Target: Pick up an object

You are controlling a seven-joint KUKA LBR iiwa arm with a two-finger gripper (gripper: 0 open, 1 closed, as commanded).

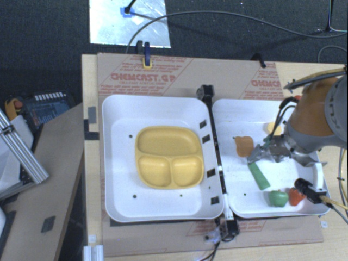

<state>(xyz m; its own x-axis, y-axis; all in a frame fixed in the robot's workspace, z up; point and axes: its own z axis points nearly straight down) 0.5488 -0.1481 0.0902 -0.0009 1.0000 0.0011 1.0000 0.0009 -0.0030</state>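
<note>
crowded right bin, easy to miss

nearest the camera, along the front wall of the right bin [239, 208], a green round piece [278, 198] touches an orange-red piece [295, 196]; a grab there could nudge one into the other or catch the wall. just behind, a green stick [259, 175] lies slanted, its upper end right under the gripper [258, 154]. whether the fingers are apart or together cannot be told. the stick looks the likeliest target, and its slant could make it twist or slide. a brown piece [244, 145] sits just beside, risking a double catch. a yellow piece [271, 128] lies farther back.
</note>
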